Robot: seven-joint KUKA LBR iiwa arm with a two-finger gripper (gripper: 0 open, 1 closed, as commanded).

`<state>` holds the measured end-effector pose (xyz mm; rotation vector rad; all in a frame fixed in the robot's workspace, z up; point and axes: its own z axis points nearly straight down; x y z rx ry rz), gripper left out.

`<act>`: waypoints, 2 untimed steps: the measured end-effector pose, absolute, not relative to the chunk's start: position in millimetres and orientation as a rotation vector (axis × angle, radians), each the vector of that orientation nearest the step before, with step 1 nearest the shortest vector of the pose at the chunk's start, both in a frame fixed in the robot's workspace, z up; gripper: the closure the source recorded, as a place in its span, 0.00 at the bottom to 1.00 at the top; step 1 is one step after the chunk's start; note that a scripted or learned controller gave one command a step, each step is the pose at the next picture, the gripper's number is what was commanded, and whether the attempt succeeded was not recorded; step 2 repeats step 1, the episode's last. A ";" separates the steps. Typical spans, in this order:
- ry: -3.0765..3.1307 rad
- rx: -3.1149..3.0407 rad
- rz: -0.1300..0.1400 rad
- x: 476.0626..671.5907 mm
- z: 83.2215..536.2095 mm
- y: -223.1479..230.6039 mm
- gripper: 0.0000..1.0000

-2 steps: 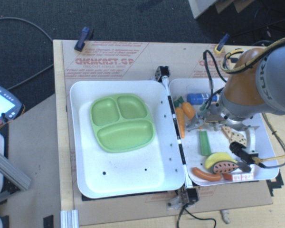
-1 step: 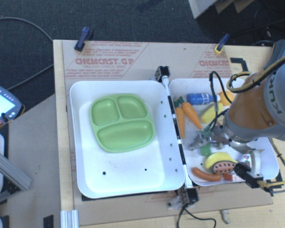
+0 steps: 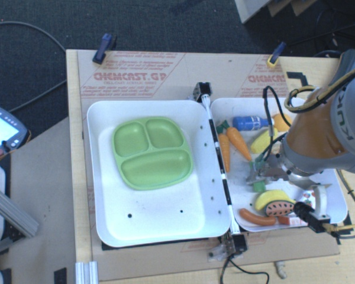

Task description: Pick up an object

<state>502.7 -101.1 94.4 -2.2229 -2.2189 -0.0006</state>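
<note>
The gripper (image 3: 259,173) hangs low in the right bin (image 3: 338,189), and its state cannot be told. An orange carrot (image 3: 239,142) lies just beside it, toward the bin's far edge, long axis slanting.

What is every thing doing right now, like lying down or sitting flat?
green divided plate: flat in left bin, nothing on it
carrots: lying in right bin
blue bottle: on its side
sausage: lying near front rim
watermelon slice: resting beside sausage
gripper: lowered into right bin

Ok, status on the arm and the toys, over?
Gripper low in right bin, among toys. Carrot and green piece beside it, nothing seen held. Green plate in left bin.
</note>
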 end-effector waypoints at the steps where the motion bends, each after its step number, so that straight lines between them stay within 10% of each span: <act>1: -2.223 -2.221 -0.003 588.1 185.1 -41.6 1.00; 2: -2.223 -2.221 -0.003 588.1 185.1 -41.6 1.00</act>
